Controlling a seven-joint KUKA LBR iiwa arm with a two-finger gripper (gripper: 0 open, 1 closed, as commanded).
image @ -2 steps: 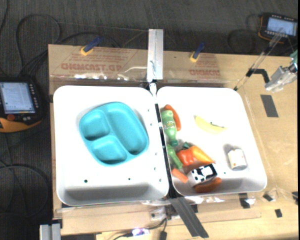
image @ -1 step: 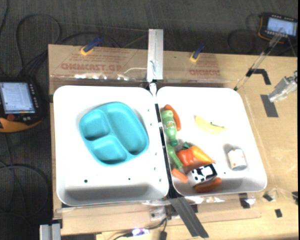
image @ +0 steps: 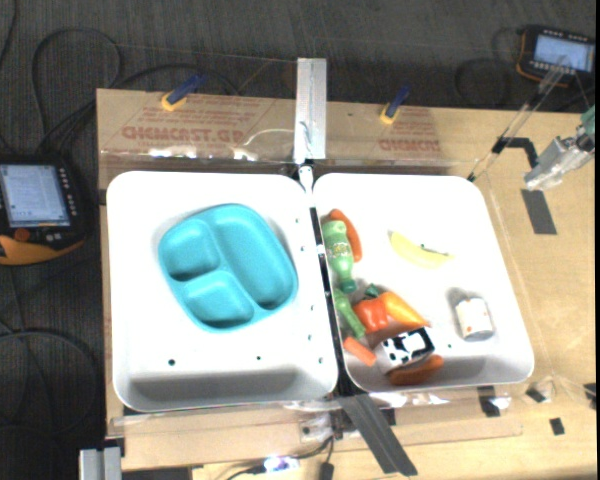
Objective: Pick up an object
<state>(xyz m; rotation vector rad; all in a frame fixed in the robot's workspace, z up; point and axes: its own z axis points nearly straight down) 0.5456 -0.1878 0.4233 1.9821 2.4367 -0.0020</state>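
Apparently nothing is picked up yet — banana (image: pixel 418 250), carrot (image: pixel 388 311) and small can (image: pixel 472 317) lie in the right bin (image: pixel 500 233). At the right edge the hand (image: pixel 560 161) hangs apart — its grip can't be told.

Two white bins (image: pixel 130 368), one blue tray (image: pixel 228 265)

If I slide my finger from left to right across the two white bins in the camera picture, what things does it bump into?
Blue divided tray → green bottle → yellow banana → small white cup. I left out the orange and black-and-white toys piled near the bottom, since they overlap.
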